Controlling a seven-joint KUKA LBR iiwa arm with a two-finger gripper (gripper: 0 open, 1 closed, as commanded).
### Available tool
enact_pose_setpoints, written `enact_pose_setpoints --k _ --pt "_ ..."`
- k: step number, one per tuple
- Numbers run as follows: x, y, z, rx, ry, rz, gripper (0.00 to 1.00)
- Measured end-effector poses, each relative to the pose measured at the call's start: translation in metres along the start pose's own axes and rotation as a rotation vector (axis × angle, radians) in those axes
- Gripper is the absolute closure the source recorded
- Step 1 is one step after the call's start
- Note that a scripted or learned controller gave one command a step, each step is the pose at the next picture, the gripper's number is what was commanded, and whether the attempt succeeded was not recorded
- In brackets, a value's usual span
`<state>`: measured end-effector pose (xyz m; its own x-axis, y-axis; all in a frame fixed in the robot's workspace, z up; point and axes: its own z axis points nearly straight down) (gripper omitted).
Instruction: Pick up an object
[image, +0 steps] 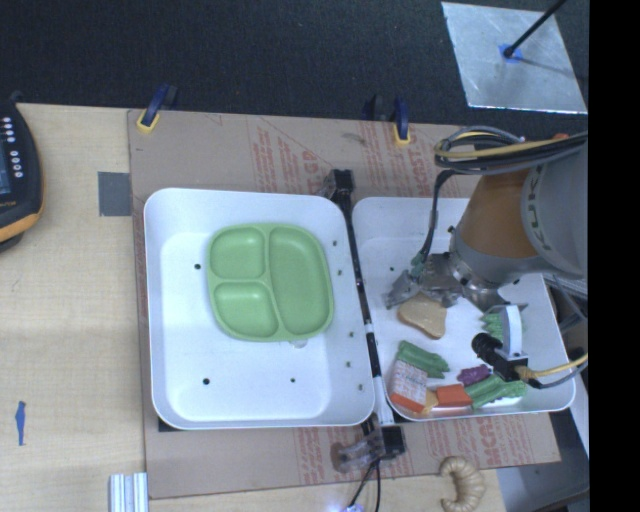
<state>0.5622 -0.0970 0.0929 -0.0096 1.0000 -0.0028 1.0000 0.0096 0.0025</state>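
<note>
In the camera view, the claw (420, 290) hung low in the right bin (385, 225), just above a tan bread-like piece (424, 318); whether it was open or closed I cannot tell. Nothing looked lifted, so the pick seemed not yet made. More toys (445, 385) crowded the bin's lower right corner. The left bin (175, 300) held a green divided plate (270, 281). Cardboard (240, 150) covered the wooden tabletop (70, 330); dark floor (250, 45) lay along the top of the frame.

my arm (555, 215) is a fat grey cylinder with a broad orange band above the wrist. black and yellow cables (490, 145) loop over it, behind my claw (425, 283). the claw itself is dull grey metal, and a thin black cable runs down to it.
</note>
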Motion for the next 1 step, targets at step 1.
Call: enact_pose_setpoints --k 1 --pt "-0.0317 0.0575 0.0002 -0.001 0.001 0.004 0.0"
